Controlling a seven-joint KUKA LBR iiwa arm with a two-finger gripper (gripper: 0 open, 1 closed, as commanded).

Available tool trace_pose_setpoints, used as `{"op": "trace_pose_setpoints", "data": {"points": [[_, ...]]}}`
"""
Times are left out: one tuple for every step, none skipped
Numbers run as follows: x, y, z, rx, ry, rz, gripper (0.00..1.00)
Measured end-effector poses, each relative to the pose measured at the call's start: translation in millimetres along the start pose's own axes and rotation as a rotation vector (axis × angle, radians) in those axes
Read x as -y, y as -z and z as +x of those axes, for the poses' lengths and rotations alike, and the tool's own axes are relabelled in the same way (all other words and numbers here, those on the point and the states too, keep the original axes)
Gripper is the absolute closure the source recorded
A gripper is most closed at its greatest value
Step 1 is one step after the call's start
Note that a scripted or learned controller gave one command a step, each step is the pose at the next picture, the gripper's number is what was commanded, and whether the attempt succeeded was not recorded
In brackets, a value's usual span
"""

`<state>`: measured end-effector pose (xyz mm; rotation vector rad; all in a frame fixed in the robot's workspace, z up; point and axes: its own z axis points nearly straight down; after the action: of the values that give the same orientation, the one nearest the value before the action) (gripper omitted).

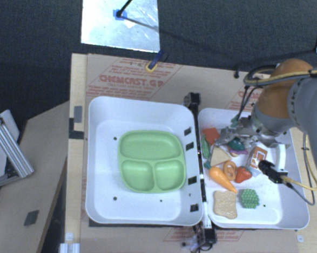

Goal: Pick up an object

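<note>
Camera view: arm comes in from the right, claw low over the upper part of the right bin, among the toy food. Claw state: cannot tell, the metal tips blur into the clutter under them. Nothing visibly between them, so no grasp confirmed.

Candidate objects, all in the right bin: red block just left of the claw, a small purple-and-teal piece right under it, pretzel, carrot, red strawberry-like piece, small printed card box, bread slice, green broccoli-like ball. Left bin carries only a green divided tray.

Step, as I judge it: reach/descend phase, claw at pick height, grasp not shown. Likely target is the purple piece or the red block, being closest.

Next move calls for: closing on one item only, since pieces sit packed together, then a straight lift to check it comes up.
</note>
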<state>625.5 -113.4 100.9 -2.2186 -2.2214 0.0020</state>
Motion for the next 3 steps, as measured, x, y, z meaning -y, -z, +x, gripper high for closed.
{"op": "trace_pose_setpoints", "data": {"points": [[-4, -8, -2, 0.003, 0.001, -0.009, 0.00], [-7, 5, -3, 0.009, 0.001, -0.026, 1.00], [-5, 55, -12, 0.002, -0.001, -0.008, 1.00]]}}
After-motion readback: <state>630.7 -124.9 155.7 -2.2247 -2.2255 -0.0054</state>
